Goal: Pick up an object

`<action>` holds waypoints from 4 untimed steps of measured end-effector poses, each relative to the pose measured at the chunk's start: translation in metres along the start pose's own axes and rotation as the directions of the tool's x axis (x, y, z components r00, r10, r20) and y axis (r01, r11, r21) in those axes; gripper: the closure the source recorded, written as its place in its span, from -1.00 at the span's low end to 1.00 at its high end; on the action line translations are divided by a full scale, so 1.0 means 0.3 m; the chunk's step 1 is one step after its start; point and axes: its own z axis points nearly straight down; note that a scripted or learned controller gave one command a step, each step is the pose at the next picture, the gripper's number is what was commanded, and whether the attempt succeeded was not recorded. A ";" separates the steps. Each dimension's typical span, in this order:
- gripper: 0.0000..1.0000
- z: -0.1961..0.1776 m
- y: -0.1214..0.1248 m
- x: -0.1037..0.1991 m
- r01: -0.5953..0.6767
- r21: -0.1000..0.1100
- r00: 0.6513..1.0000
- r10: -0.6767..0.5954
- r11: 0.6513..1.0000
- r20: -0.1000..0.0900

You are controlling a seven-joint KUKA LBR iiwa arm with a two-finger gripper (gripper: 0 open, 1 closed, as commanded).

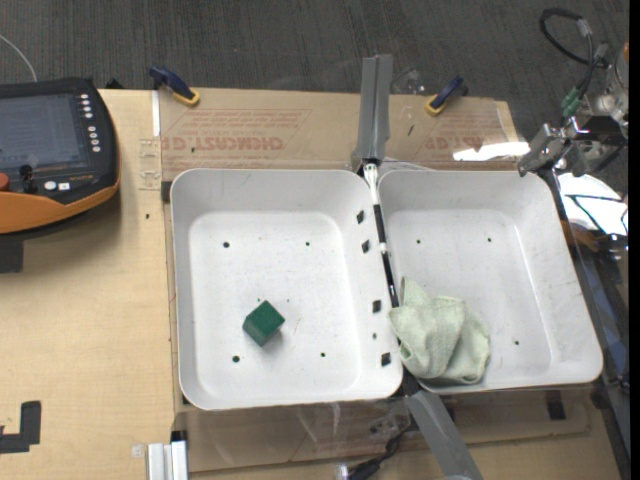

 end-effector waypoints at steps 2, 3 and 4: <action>-1.00 0.401 -0.419 0.237 0.375 -0.001 0.927 -0.375 0.927 -0.001; -1.00 0.663 -0.225 0.294 0.476 -0.002 0.879 -0.476 0.879 0.001; 1.00 0.632 -0.225 0.287 0.471 -0.003 0.882 -0.471 0.882 0.002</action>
